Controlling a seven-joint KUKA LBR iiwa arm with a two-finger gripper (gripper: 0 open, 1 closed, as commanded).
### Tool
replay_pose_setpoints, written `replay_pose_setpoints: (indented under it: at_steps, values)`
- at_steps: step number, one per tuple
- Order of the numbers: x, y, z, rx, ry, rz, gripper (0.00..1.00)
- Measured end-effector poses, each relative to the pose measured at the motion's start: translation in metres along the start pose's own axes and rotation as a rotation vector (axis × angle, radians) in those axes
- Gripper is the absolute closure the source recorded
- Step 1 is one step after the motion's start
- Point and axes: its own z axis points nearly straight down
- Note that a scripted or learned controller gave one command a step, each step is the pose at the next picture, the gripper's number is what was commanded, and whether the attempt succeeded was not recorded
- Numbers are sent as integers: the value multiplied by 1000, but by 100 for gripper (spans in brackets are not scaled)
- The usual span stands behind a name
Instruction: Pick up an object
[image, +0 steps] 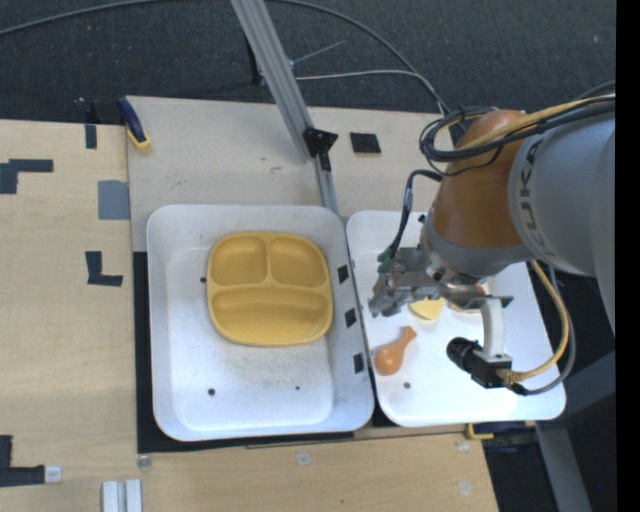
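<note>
An orange drumstick-shaped toy (394, 351) lies flat in my right bin (440, 400), beside a pale yellow piece (428, 310).

White letters "KU" on the grey arm (560, 190), reading sideways, rest cut off

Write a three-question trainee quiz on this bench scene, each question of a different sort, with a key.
1. True or false: the yellow divided plate lies in the left bin.
2. Multiple choice: the orange pear-shaped toy lies (A) on the plate, (B) in the right bin near its left wall, (C) on the bench outside both bins.
3. Fill in: the hand is over the ____ bin, beside a pale yellow piece.

Key: 1 true; 2 B; 3 right.
</note>
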Motion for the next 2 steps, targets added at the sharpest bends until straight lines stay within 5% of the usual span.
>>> replay_pose_setpoints:
  at_steps: [2]
  values:
    - [102, 16, 8, 0, -1, -1, 100]
